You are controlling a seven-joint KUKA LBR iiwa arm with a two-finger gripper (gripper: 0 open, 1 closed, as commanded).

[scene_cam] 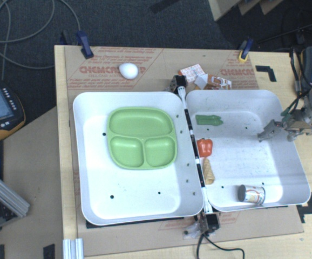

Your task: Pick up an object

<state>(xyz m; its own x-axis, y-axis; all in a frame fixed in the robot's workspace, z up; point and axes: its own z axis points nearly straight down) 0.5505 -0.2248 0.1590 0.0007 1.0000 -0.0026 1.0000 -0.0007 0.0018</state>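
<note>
Gripper (265, 134) at right edge of right bin (237, 161), low over bin floor, nothing between fingers; whether open or closed cannot tell.
Right bin holds: green piece (208, 120) near top left, red pepper (204, 147) at left wall, cone (208, 171) just below pepper, can (251, 193) lying on side near bottom.
Left bin (134, 198) holds green tray (142, 137) with three compartments.
White egg (128, 70) on bench above left bin.

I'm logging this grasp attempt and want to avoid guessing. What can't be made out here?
- End effector, camera view: small and blurred, open or shut unclear.
- Small container lying in the right bin: label too small to read.
- Arm: cut off by the right edge.
- Wrappers behind the bins: print unreadable.
</note>
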